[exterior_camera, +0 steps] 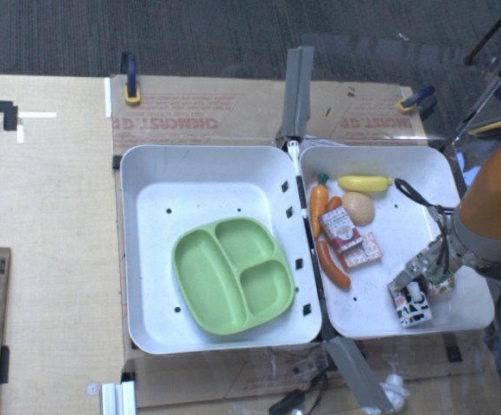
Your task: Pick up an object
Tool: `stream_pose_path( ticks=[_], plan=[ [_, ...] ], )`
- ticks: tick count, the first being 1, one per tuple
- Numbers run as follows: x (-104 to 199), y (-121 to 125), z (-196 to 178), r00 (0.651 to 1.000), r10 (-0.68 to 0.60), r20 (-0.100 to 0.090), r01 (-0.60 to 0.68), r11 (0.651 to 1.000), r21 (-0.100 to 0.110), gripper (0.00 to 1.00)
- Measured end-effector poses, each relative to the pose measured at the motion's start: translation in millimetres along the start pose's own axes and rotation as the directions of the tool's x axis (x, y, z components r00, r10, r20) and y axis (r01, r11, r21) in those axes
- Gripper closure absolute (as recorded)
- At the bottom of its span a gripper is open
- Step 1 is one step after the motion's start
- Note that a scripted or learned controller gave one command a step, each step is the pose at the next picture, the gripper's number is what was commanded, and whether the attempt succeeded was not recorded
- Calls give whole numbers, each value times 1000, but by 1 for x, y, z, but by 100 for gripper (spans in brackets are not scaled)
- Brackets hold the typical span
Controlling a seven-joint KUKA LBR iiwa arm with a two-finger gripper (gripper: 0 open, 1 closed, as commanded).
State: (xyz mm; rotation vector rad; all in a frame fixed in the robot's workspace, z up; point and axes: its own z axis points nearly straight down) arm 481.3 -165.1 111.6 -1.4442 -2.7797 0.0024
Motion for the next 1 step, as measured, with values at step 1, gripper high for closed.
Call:
stream_pose_path(
  ticks=[1],
  plan=[
    [42, 26, -93, 992, 127, 5, -127, 992, -2, 100]
  ],
)
